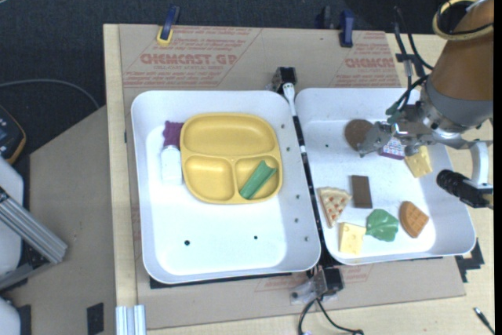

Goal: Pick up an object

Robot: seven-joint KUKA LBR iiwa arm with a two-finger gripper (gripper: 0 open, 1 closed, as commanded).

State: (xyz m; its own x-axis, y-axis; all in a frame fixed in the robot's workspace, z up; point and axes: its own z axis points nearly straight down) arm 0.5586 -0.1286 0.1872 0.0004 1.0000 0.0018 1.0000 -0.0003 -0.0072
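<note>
Cardboard-topped bench, two white bins; the gripper (390,139) hovers low in the right bin (329,110) beside a brown disc (357,132), closure unreadable. Approach stage; next, descend squarely and clamp.

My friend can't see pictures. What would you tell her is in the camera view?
A grey robot arm with an orange band reaches from the right, its gripper low over the right white bin of toy food: a pizza slice, brown block, green leaf. The left white bin holds a yellow divided plate with a green pod.

Yellow tray (227,133) in left bin (157,192), claw (386,139) over right bin (447,243)
</note>
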